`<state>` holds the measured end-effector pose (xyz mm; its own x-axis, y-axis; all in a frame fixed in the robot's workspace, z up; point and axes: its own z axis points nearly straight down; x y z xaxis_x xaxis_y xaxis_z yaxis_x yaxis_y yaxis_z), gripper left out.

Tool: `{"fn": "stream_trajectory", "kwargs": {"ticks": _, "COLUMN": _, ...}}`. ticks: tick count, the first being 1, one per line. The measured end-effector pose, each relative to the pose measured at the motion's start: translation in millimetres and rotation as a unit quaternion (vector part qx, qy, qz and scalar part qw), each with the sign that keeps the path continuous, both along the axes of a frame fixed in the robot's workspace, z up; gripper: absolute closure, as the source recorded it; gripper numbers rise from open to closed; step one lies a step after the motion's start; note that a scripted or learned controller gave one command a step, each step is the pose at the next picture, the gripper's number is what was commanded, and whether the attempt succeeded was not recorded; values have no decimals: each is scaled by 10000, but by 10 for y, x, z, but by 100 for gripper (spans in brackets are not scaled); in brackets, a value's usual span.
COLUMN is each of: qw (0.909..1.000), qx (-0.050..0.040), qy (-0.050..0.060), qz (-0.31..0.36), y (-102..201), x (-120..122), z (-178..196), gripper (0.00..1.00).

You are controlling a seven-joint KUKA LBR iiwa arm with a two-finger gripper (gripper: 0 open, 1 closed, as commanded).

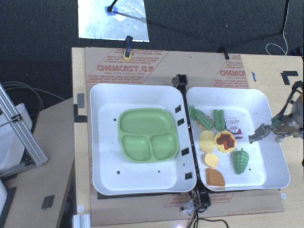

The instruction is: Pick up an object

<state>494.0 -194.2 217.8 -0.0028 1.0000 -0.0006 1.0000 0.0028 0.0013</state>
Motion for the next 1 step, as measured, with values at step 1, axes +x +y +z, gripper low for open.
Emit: {"fn": "stream_trajectory", "kwargs": {"ticks": 1, "qw": 10000, "qx": 8, "qy": 8, "qz": 19, "y": 377, "x": 32, "z": -1393, "gripper": 0}}
